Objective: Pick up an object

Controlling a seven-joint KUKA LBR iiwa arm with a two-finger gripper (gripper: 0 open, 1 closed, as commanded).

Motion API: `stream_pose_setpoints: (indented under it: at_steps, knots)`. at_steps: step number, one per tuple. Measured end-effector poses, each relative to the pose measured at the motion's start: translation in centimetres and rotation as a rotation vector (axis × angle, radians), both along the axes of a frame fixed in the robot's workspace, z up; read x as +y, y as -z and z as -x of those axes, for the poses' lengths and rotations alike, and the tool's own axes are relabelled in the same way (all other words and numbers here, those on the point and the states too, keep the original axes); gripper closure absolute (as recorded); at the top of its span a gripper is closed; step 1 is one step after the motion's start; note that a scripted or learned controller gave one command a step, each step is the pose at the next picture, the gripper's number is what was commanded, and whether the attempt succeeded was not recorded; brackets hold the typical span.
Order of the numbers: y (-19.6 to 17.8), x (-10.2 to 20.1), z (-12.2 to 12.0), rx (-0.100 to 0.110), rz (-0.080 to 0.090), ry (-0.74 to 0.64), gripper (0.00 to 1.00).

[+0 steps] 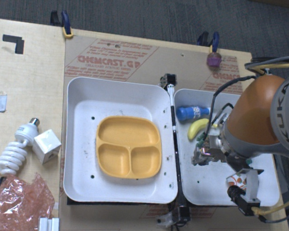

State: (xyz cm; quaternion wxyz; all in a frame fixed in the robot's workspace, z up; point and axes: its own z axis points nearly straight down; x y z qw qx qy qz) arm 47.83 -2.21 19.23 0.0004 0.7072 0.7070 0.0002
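The right bin [193, 188] holds a yellow banana [197, 127] and a blue bottle [192, 113] near its far left corner. A small orange-and-white object [238, 179] lies toward the bin's near right. My gripper [203, 156] hangs over the middle of the right bin, just this side of the banana, under the grey and orange wrist. The wrist hides most of the bin's right half. Nothing can be made out between the fingers from this angle.
The left bin [78, 130] carries a yellow three-compartment tray [129, 147]. Outside the bins, on the left of the bench, lie a white spiral light bulb [16, 149], a white cube [46, 145] and a crumpled reddish plastic bag [17, 204]. A purple object [214, 58] sits at the board's far edge.
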Motion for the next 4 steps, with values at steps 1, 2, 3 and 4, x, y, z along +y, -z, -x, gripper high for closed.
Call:
stream_pose_setpoints:
  at_steps: [1,2,3,4]
  knots:
    - [0.00,-0.01,0.00,0.000,0.000,0.000,0.00]
    - [0.00,-0.01,0.00,0.000,0.000,0.000,0.00]
    - [0.00,-0.01,0.00,0.000,0.000,0.000,0.00]
    - [0.00,-0.01,0.00,0.000,0.000,0.000,0.00]
